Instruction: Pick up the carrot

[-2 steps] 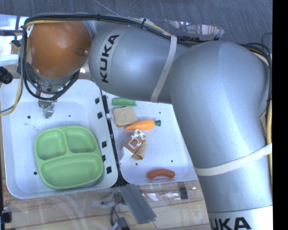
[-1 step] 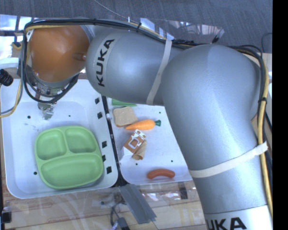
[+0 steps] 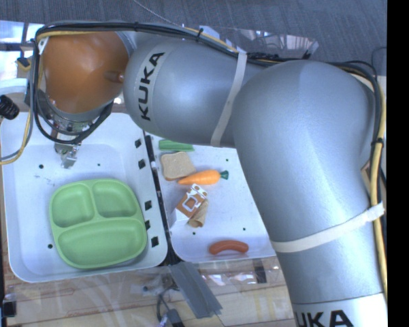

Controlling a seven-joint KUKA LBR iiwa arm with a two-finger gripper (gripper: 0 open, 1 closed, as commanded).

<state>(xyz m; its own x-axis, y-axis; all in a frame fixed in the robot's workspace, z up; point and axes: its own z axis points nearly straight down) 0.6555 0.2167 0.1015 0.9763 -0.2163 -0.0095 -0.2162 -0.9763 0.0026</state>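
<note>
The carrot (image 3: 202, 177), orange with a green stub at its right end, lies in the right bin (image 3: 248, 216), near the bin's upper middle, just right of a slice of toast (image 3: 176, 165). My gripper (image 3: 68, 155) hangs over the upper part of the left bin (image 3: 24, 182), well to the left of the carrot, above the green plate (image 3: 96, 222). Its small metal tip shows under the orange wrist band. Nothing is seen held in it.
The big grey arm covers the top and right of the right bin. A green bean-like piece (image 3: 175, 145) lies above the toast. A brown and white wrapped item (image 3: 194, 206) and a red sausage (image 3: 228, 248) lie lower in the right bin.
</note>
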